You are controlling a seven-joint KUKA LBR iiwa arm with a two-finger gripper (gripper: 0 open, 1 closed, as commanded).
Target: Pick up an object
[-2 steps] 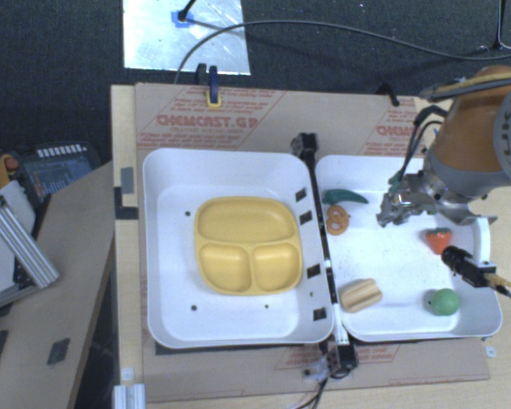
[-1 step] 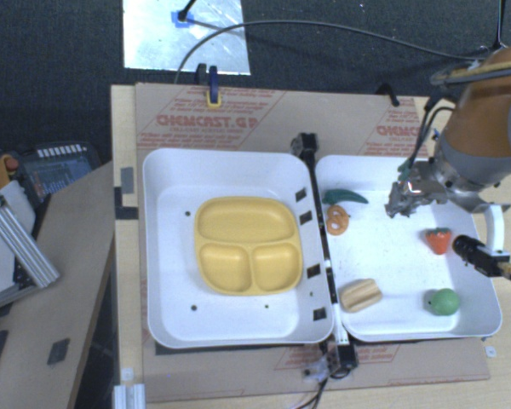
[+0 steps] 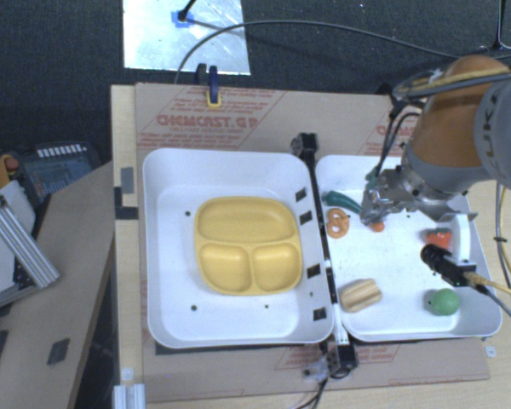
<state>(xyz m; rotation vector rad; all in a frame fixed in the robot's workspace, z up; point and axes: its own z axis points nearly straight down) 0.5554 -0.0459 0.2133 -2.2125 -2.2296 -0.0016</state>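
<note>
We are hanging our gripper (image 3: 376, 211) low over the right bin (image 3: 409, 322), because the loose pieces are lying there. It is poised over a small orange piece (image 3: 376, 225), the likeliest pick. How the grip is standing we cannot tell. The pretzel (image 3: 336, 222), bread (image 3: 360, 294) and green ball (image 3: 444, 301) are lying apart, so they are leaving room. The yellow tray (image 3: 243, 245) is sitting in the left bin (image 3: 166, 254).

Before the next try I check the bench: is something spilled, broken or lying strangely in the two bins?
Nothing stands out. The yellow tray lies flat in the left bin; the pretzel, bread roll and green ball lie apart in the right bin.
</note>
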